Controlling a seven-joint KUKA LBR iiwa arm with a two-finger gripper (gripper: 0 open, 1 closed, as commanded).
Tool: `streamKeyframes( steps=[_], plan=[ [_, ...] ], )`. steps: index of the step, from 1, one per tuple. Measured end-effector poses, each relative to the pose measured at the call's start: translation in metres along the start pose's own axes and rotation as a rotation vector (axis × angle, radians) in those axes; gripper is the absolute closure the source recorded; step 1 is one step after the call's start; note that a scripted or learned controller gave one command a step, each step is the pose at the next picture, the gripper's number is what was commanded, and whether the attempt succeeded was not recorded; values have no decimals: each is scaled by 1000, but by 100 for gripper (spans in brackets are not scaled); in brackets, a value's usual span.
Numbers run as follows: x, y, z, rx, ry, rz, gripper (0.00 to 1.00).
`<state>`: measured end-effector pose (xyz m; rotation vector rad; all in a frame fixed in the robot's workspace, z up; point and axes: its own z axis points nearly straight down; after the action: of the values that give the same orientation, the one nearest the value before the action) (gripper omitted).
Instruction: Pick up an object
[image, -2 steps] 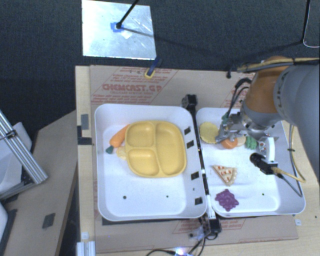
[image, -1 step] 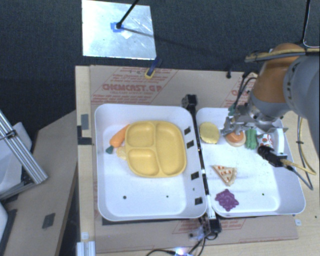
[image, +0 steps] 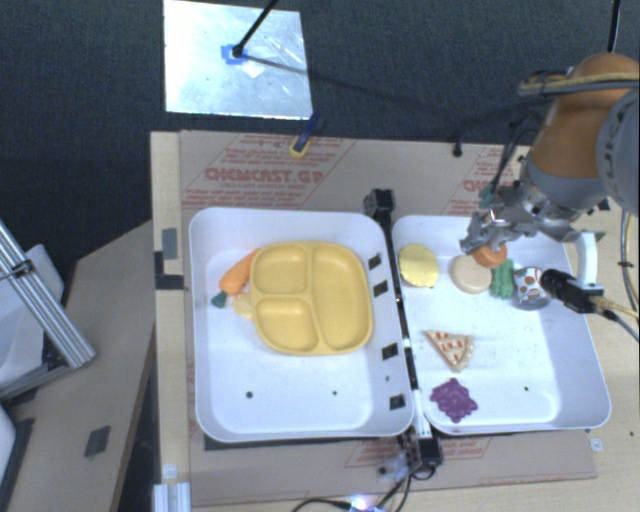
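Your gripper (image: 487, 238) hangs over the orange piece (image: 491, 256); I can't tell its finger state. The round biscuit (image: 470, 274) crowds it, so you risk nudging both.

bins (image: 300, 425): white
divided tray (image: 305, 297): yellow
carrot (image: 236, 272): orange, green tip
disc (image: 419, 265): pale yellow
round piece (image: 470, 275): cream
pizza slice (image: 450, 347): tan, red dots
grape cluster (image: 454, 399): purple
arm (image: 580, 120): grey, orange band
surface (image: 120, 330): beige

Tray (image: 300, 300) in left bin (image: 215, 400)
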<state>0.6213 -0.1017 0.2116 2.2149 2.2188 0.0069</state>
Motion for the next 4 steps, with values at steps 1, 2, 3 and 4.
streamKeyframes(
  steps=[1,2,3,4],
  plan=[
    [0,1,-14,4,1,-2,100],
    [57,-18,-22,6,4,-8,100],
    [106,-43,-29,8,4,-7,100],
    [147,-68,-12,10,3,-6,100]
  ],
)
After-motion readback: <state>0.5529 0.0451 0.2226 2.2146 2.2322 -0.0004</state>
